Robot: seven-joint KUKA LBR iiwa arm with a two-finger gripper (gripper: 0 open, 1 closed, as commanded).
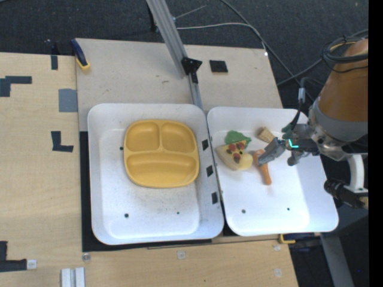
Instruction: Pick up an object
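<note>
Beside the fingers (270, 152) — a slim orange carrot (264, 171).

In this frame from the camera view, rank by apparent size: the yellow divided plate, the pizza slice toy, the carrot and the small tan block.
1. Yellow divided plate, by far the largest.
2. Pizza slice toy.
3. Carrot, longer than the block but thin, partly hidden by the gripper.
4. Small tan block; its rank against the carrot is unsure.

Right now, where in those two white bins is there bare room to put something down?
In the right bin, the near half is bare, below the carrot. Its far half is crowded: toy food and the gripper cluster there. In the left bin, the yellow divided plate fills the middle, leaving a bare strip near the front edge.
</note>
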